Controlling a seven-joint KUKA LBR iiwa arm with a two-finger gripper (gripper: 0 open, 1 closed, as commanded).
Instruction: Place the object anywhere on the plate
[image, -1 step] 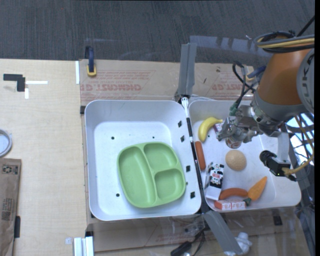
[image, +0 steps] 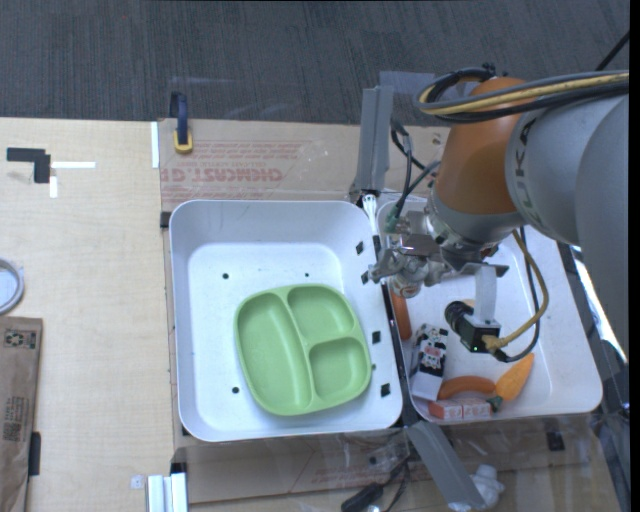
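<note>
A light green divided plate (image: 300, 347) lies in the left white bin (image: 200, 260), a little toward its front. My gripper (image: 403, 275) hangs low over the left side of the right bin (image: 560, 390), just right of the wall between the two bins. Directly below it lies a reddish-brown sausage-shaped object (image: 402, 314), partly hidden by the gripper body. The arm's orange band (image: 480, 160) and grey wrist cover the back of the right bin.
Toward the front of the right bin lie a small black-and-white carton (image: 430, 353), an orange carrot-like piece (image: 466, 385), an orange wedge (image: 516, 377) and a red-and-white item (image: 465, 408). A black cable connector (image: 470, 328) hangs by the wrist. Cardboard (image: 250, 160) lies behind the bins.
</note>
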